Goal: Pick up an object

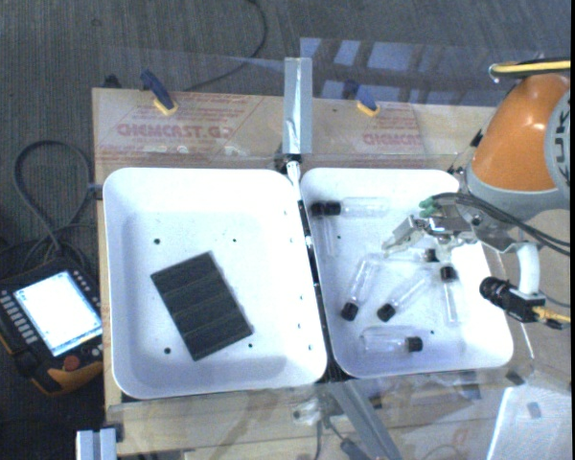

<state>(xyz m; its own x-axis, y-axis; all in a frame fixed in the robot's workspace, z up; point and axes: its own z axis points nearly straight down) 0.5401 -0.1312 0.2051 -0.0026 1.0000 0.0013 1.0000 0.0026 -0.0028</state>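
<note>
Clear vials (400, 297), five, lie in the right bin (479, 357); open claw (417, 239) holds nothing

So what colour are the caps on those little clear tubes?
Black, on the clear tubes in the right bin, seen in the camera view.

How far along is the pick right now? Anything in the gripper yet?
Done: the arm has reached over the right bin, with the gripper low among the clear vials. In hand: nothing visibly between its fingers. Left: closing on a vial and lifting it. The black-capped vials, such as the nearest one and the one by the bin's front, lie loose. The dark ridged slab sits in the left bin.
</note>
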